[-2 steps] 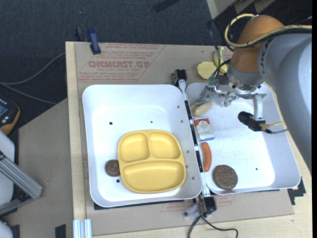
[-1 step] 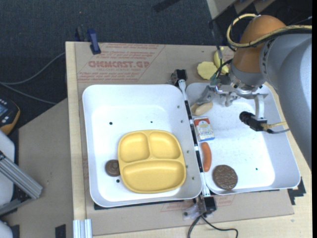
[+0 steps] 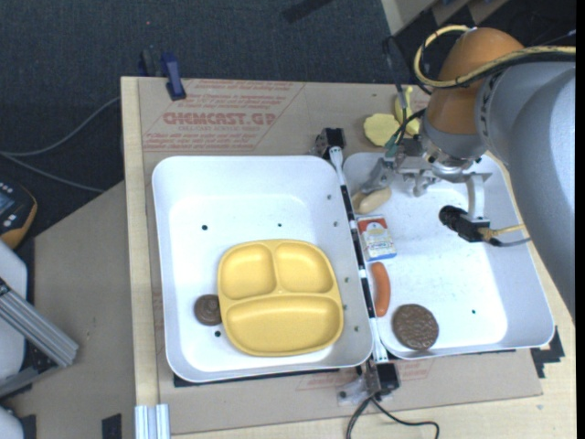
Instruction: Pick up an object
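Two white bins are sitting side by side on the surface (image 3: 228,117): a left bin (image 3: 183,190) and a right bin (image 3: 494,291). Hard to make out: the grey arm (image 3: 539,126) is covering the far right corner of the right bin and is running out of frame at the right edge. The tool (image 3: 402,174) is hanging below the orange band among metal brackets, and I cannot tell whether it is open or closed. A tan piece (image 3: 373,198), its shape unclear, is lying in the far left corner of the right bin against the wall that the two bins share. Its far end is sitting just beside the tool, to the tool's lower left; whether the two are touching cannot be told. Counts: the right bin is holding four things, namely the tan piece, one small red, white and blue carton (image 3: 377,240), one orange-red sausage (image 3: 381,288) lying along the shared wall, and one large brown disc (image 3: 415,326) near the front wall. The left bin is holding two: one yellow three-compartment plate (image 3: 274,295) and one small brown disc (image 3: 207,309) lying at its left rim, partly tucked under it. One yellow lump (image 3: 379,128) is lying on the surface behind the right bin, with a cable crossing part of it. One blue clamp (image 3: 172,76) is sitting at the surface's far edge.
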Controlling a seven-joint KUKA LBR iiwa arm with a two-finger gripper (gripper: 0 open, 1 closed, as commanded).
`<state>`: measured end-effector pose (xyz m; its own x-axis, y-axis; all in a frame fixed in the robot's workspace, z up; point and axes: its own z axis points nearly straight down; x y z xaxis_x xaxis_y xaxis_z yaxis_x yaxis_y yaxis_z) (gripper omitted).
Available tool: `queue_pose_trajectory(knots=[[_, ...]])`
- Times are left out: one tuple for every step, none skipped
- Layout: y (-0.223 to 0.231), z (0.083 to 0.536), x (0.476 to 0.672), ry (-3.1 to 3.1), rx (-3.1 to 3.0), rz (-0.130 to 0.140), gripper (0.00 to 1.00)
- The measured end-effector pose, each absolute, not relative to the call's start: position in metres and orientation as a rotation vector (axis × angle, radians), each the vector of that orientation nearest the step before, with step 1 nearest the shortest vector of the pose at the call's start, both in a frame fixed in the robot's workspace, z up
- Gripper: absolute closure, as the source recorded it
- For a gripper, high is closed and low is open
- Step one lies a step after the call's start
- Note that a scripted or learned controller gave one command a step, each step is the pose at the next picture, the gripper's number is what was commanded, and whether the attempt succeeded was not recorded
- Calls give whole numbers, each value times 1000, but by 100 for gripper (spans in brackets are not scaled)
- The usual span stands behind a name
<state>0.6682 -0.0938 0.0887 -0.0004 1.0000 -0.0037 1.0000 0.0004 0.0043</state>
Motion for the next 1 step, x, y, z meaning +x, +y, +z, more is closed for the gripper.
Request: queue_pose_trajectory(knots=[[-94, 89, 668, 2217, 2218, 1, 0]])
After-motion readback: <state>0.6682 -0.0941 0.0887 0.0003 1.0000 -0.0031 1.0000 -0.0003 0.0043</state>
